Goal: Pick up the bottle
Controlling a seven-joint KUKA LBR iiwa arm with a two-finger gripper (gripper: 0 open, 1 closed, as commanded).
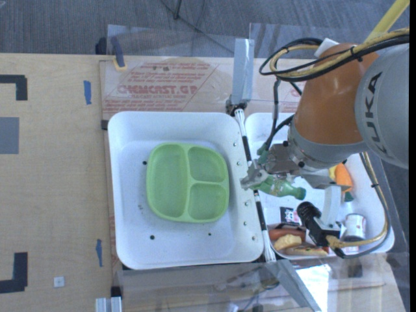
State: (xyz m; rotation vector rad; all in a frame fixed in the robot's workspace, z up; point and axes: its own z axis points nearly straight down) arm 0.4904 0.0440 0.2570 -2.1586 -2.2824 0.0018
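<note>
We are looking down on a tabletop (52, 194) carrying two white bins side by side. The left bin (123, 239) is holding a green divided plate (188, 182). In the right bin (377, 207), a green bottle (283, 188) is lying on its side near the dividing wall, close to a heap of small items. Our hand (260, 173) is hovering directly over the bottle's left end, under the grey and orange arm (331, 103). We cannot tell whether the hand is spread or pressed together, because the wrist is covering it. To grip well, we judge that we should be straddling the bottle's narrow width, closing squarely, and lifting straight, avoiding the wall.
</note>
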